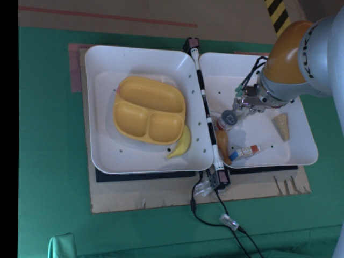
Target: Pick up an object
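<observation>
Your bench [48, 144] wears a green cloth; on it lie a cardboard sheet [140, 195], two white bins [102, 106], and cables [231, 224].

One fixed camera looks down at a slant from well above the worktop [48, 144], taking in both white bins [102, 160] whole, the arm [306, 47] entering from three o'clock.

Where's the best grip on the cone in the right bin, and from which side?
Probably from straight above, fingers closing across the cone's wider upper end. It lies flat on the bin floor, tip toward the near wall, with open floor on both sides. The taper may let it slip if pinched near the tip.
</observation>
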